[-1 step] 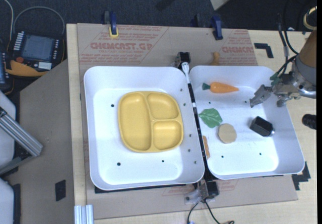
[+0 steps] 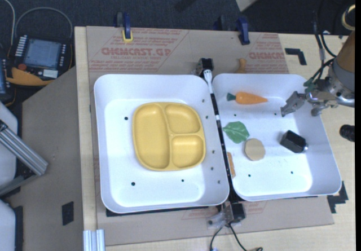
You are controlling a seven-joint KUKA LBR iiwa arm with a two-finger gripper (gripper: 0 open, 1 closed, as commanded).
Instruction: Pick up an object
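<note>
The right bin [image 2: 316,179] holds an orange toy carrot [image 2: 250,98] near its back, a green leaf-shaped piece [image 2: 236,131] at its left and a round beige disc [image 2: 254,149] just below the leaf. A small black block [image 2: 293,141] lies at the bin's right. My gripper [image 2: 303,107] hangs over the bin's back right part, above and behind the black block and to the right of the carrot. It is open, its fingers spread with nothing between them.
The left bin [image 2: 113,131] holds a yellow divided plate [image 2: 168,135] in its middle. A black rail [image 2: 213,110] separates the two bins. Cardboard lies under both bins, with clamps at its back edge.
</note>
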